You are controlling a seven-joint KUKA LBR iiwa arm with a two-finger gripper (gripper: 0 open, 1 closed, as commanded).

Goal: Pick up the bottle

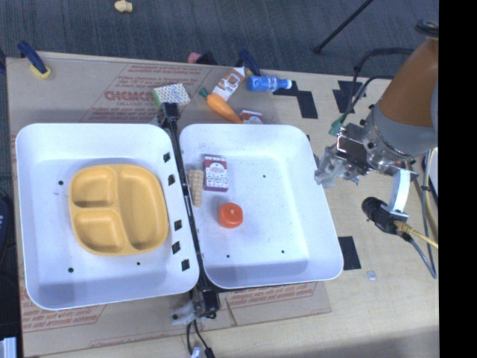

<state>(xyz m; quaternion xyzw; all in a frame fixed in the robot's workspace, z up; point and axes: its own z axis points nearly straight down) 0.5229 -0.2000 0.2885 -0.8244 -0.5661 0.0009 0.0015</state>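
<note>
A small blue plastic bottle [267, 83] with a white cap is lying on its side on the desk [373, 289] near its far edge, just beyond the far rim of the right white bin [317, 200]. Just beside it a white-and-orange tube-shaped bottle [229, 84] is lying tilted, with an orange toy carrot [222, 107] resting near the bin's far rim. Inside the right bin, a small red-and-white carton [215, 173] is lying near the left wall, a tan waffle cone [195, 186] is sitting beside it, and a round orange cap-like piece [230, 215] is resting toward the middle. The left white bin [37, 274] is carrying a yellow divided plastic tray [119, 207]. The grey arm's tool [328, 171] is hanging outside the right bin's right rim, well apart from the blue bottle; whether it is spread or pressed together cannot be told.
</note>
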